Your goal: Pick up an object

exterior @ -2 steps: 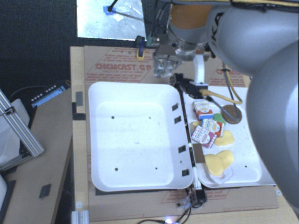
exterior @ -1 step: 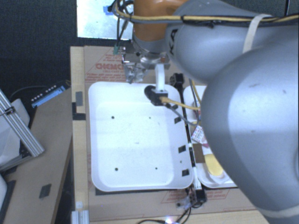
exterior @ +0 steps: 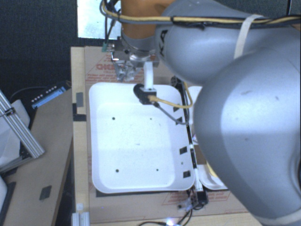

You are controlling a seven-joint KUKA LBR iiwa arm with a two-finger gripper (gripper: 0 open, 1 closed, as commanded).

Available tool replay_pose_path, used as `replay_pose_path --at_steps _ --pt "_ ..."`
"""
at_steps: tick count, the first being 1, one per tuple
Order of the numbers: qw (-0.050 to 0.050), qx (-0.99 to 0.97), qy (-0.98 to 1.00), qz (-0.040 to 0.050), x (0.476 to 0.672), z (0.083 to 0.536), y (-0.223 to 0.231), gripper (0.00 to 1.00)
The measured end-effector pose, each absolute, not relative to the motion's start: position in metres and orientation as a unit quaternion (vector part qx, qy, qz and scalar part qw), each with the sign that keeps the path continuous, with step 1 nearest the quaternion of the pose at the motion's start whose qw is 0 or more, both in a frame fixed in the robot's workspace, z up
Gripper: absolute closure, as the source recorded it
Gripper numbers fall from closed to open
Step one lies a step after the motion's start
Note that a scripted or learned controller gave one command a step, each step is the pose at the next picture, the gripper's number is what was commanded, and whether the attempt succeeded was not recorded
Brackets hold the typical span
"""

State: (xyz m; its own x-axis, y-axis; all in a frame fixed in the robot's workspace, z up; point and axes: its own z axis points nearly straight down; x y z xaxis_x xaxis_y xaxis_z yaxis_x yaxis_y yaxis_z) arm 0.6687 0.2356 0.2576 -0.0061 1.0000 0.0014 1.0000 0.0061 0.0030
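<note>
My gripper (exterior: 126, 71) hangs under the orange wrist band (exterior: 146, 8), over the far rim of the left white bin (exterior: 101, 126) and the cardboard behind it. It appears as a small blurred metal cluster, and its state is unreadable. A white post with a black fitting (exterior: 142, 93) and a yellow cable reaches down beside it, over the bin's far right corner. The grey arm (exterior: 235, 102) covers nearly all of the right bin; only a sliver of its rim (exterior: 212, 182) shows at the lower right.
The left bin's floor shows a few small dark dots. A row of black clips (exterior: 187, 161) runs along the seam between the bins. A metal frame (exterior: 21, 131) and a blue strip (exterior: 47, 95) lie off the bench at the left.
</note>
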Motion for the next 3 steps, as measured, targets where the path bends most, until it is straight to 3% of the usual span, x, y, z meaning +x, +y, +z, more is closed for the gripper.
replay_pose_path --at_steps 1,2,3 --pt "0.001 0.705 0.709 0.0015 0.669 0.281 0.234 1.00" --pt "-0.003 0.707 0.708 -0.0050 0.649 0.120 0.234 1.00" --pt "-0.002 0.707 0.707 -0.0032 0.577 0.081 0.234 1.00"
